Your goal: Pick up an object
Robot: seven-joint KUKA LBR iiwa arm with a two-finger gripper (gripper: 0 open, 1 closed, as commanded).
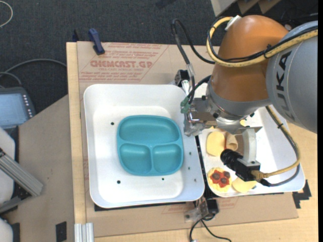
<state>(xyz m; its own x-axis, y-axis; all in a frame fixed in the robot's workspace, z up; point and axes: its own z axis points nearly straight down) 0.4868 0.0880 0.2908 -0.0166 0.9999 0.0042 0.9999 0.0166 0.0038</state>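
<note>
**Left bin open around its middle, right bin crowded.**
In the left bin [96,135] you have bare white floor on every side of the teal divided tray [150,145], which blocks only the centre. The widest strip lies along the far wall. Over the right bin [275,150] the arm [247,59] covers most of the floor. A pale yellow piece [215,142], a red-spotted round piece [220,176] and a yellow wedge [244,186] crowd its near left corner.
</note>
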